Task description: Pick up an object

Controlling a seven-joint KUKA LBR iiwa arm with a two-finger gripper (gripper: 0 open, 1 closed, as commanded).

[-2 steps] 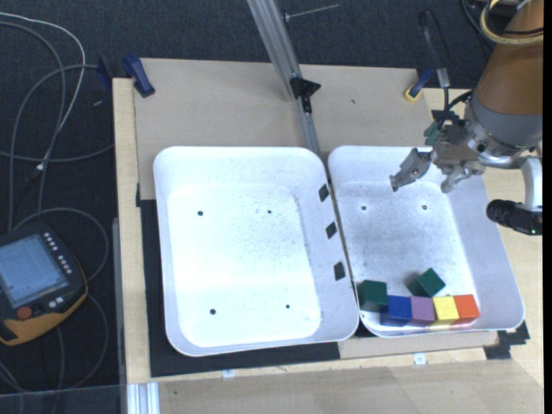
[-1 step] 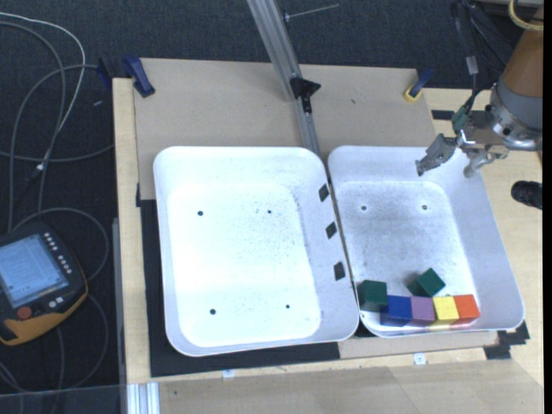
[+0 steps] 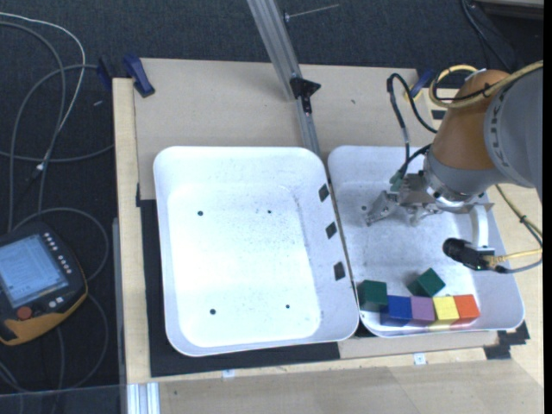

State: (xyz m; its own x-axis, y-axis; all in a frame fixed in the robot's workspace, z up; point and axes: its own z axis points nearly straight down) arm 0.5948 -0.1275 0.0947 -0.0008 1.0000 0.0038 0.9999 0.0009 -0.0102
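**Open gripper hangs over the right bin, blocks lined up below it**

While the arm [image 3: 483, 136] reaches in from the right, its gripper [image 3: 399, 209] hangs over the upper middle of the right bin [image 3: 362, 171], with the two metal fingers [image 3: 377, 209] spread apart and nothing between them. Bare white bin floor lies under and around the fingertips.

Every block sits well below the gripper, toward the near edge of the same bin. Closest to it is a dark green block [image 3: 427, 281], turned at an angle and standing a little apart from the rest, below and slightly right of the fingers. Below that runs a row along the bin's near wall: a green block [image 3: 373, 294] at the left end, almost straight down from the gripper, then a blue block [image 3: 398, 308], a purple block [image 3: 422, 309], a yellow block [image 3: 444, 308] and an orange block [image 3: 466, 306] further to the right. The blue, purple, yellow and orange ones touch side by side; the green one sits just against the blue one, a little higher. None of the blocks touches the gripper.

To the gripper's left, across the shared rims, lies the left bin [image 3: 172, 179]. Just right of and below the fingers, a black fitting with a yellow cable [image 3: 470, 254] hangs off the wrist, above the yellow and orange blocks. Far off to the left, on the dark floor beside the bench, rests a handheld control pad [image 3: 33, 279].
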